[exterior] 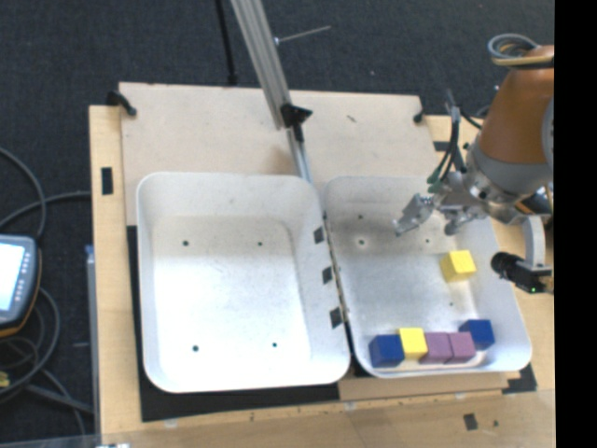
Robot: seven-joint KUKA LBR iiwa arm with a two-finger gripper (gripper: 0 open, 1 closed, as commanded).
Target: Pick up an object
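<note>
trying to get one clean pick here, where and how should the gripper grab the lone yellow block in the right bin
Take the lone yellow block from straight above, pinching two opposite flat side faces. It sits apart from the row of blocks along the near wall of the right bin, so there looks to be finger room on every side. The gripper hangs up and left of it.

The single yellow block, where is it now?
The yellow block lies alone in the right bin, toward its right side, below the gripper.

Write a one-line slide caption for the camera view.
KUKA arm's gripper hovers over the right bin, above a lone yellow block; five more blocks line the bin's near edge.
</note>
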